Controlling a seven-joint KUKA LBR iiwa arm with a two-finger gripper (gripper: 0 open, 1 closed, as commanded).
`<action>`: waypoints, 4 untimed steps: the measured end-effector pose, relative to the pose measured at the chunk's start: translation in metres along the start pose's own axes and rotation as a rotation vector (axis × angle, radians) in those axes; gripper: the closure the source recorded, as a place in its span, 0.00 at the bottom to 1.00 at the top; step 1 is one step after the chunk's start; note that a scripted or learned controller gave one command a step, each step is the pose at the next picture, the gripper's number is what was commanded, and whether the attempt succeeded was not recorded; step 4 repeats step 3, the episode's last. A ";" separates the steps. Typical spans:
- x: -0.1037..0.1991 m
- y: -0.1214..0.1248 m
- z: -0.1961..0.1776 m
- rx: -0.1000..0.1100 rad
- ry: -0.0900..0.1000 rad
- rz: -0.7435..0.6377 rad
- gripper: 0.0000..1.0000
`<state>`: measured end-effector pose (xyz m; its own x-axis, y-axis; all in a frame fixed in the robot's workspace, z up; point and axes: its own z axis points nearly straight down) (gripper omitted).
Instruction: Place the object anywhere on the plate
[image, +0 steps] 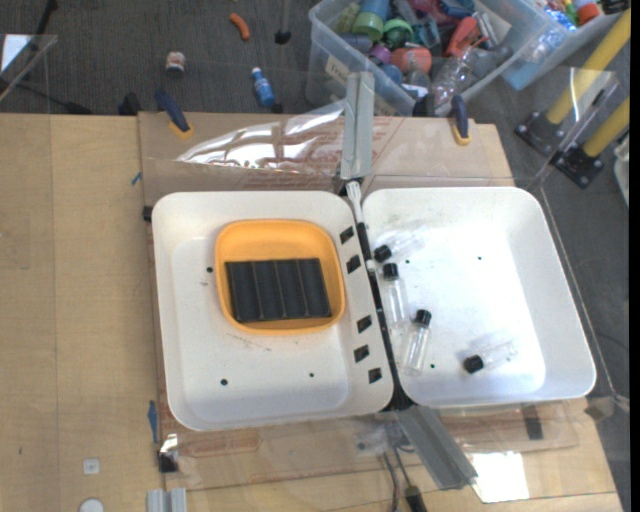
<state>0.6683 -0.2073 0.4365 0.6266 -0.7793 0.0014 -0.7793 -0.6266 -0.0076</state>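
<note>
"Where is the thing that belongs on the plate?"

"In the left bin (180, 330). A black ribbed slab (278, 289) lies flat inside the orange plate (232, 248). It sits toward the plate's near edge, with a strip of bare orange behind it."

"Is it fully on the plate?"

"Yes, as far as I can see. Orange rim shows on all four sides of it, thin along the near side."

"And the jaws, are they spread or pinched on it?"

"I cannot tell how the jaws stand, nor where the slab lies from them. Nothing is touching the slab."

"What is in the right bin (520, 250)?"

"A few clear tubes with black caps. One tube (417, 338) lies near the middle of the floor, and another (486, 358) lies to its right, toward the near wall. Two more (390, 262) lie close to the divider, one beside the other at different angles."

"What about the divider itself?"

"A row of small black tabs (362, 293) runs along the seam where the two bins meet. A grey metal bar (357, 120) stands up behind that seam."

"Anything else around the bench (60, 300)?"

"A crinkled clear plastic sheet (270, 145) lies behind the left bin. Farther back, on the floor, stands a clear tub of coloured toys (420, 40)."
</note>
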 end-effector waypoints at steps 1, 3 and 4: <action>0.002 0.002 0.000 -0.001 0.000 -0.354 1.00; 0.008 0.006 0.001 -0.001 -0.003 -0.701 1.00; 0.008 0.006 0.001 -0.001 -0.003 -0.701 1.00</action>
